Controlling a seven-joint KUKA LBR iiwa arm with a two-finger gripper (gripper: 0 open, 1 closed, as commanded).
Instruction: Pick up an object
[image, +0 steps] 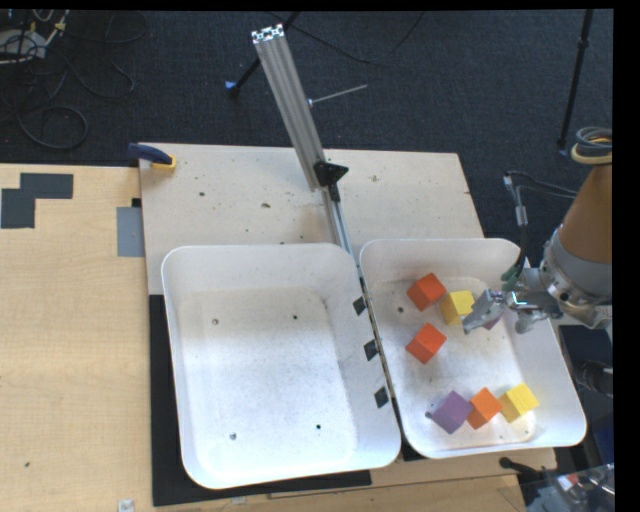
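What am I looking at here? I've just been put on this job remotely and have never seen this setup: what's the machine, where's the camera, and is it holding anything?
You have one picture, taken by a fixed camera above a bench and looking down at a slant. The machine is a single robot arm, grey with an orange band, reaching in from the right. At its end is a gripper, the part meant to pick things up. It sits low over the right bin, just beside a yellow block. I cannot see any block between its fingers, so I would not count anything as held.

Two shallow white bins lie side by side. The right bin holds six small blocks: two orange ones and that yellow one near the middle, then purple, orange and yellow in a row at the near edge. The left bin is next to it.
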